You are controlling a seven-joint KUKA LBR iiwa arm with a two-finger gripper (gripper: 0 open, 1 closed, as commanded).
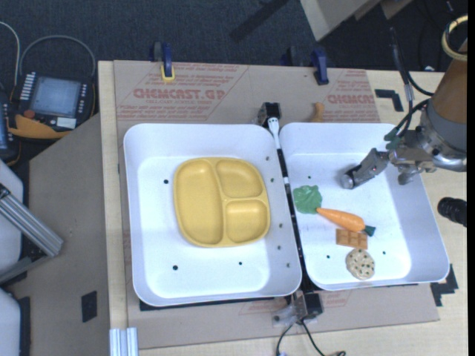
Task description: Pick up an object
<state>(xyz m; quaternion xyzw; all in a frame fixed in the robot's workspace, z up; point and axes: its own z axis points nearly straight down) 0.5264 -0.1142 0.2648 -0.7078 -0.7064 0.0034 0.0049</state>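
In the right bin (415,269) lie four small toy foods. A green leafy piece (306,197) sits near the bin's left wall. Just right of it an orange carrot (341,218) lies at a slant. Below the carrot are a brown square piece (351,238) and a round speckled cookie (361,263). My gripper (361,173) hangs over the upper middle of this bin, above and to the right of the green piece and apart from all the foods. Nothing shows in its grasp.
A yellow divided plate (220,200) rests in the middle of the left bin (148,273). The arm comes in over the right bin's upper right corner. Clamps stand at the bench's far edge, and a handheld controller (53,99) lies off the bench to the left.
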